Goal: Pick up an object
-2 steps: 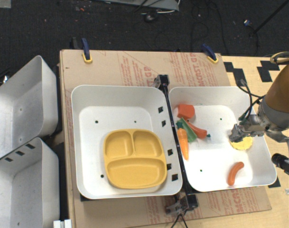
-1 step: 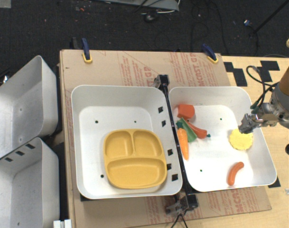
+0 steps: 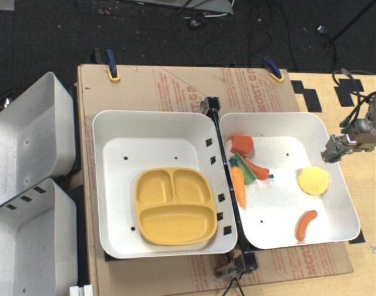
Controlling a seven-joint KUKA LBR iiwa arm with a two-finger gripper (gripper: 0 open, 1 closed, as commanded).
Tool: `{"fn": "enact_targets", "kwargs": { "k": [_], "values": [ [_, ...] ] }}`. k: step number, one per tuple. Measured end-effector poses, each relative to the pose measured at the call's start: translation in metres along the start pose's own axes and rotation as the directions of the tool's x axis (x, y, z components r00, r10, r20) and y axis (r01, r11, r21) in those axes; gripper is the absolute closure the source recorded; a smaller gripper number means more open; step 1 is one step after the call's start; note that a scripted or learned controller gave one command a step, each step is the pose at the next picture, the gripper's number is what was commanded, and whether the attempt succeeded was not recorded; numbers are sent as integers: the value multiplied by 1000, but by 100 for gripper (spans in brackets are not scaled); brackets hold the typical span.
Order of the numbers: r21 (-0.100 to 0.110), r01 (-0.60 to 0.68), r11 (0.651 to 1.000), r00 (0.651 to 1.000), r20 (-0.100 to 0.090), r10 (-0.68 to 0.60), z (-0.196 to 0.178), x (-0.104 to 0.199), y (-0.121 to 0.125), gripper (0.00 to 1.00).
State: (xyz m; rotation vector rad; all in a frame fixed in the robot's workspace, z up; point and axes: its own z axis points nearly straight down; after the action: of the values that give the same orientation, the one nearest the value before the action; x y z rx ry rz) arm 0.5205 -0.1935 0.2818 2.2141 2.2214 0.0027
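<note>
Lower centre of the frame: a yellow plastic tray with three compartments (image 3: 175, 214) sits in the left shallow white bin (image 3: 110, 165), smooth and glossy, rounded corners. Lower right, in the right shallow white bin (image 3: 336, 221): a small orange-red sausage-shaped toy (image 3: 305, 225), curved and smooth, lies near the bottom wall. Above it, a round pale-yellow disc with a crinkled edge (image 3: 313, 180), matte. Along that bin's left side, a long orange plastic carrot (image 3: 238, 187) lies roughly lengthwise, touching a green leafy piece (image 3: 244, 167) and a slim red-orange chilli-like piece (image 3: 257, 169); further up, a chunky orange-red block (image 3: 242, 144). Right edge, mid-height: the grey metal claw (image 3: 333, 152) hangs over the right bin's rim, well apart from the toys; nothing seen in it, finger spread cannot be told. Brown cardboard-covered desk (image 3: 169, 88) under both bins.
</note>
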Motion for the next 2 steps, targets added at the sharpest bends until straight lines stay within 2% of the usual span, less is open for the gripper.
{"fn": "enact_targets", "kwargs": {
  "k": [1, 2],
  "values": [
    [5, 3, 1000, 1000, -4, -3, -2, 55, -6, 100],
    [6, 5, 1000, 1000, -4, -5, 13, 112, -13, 100]
  ]
}}
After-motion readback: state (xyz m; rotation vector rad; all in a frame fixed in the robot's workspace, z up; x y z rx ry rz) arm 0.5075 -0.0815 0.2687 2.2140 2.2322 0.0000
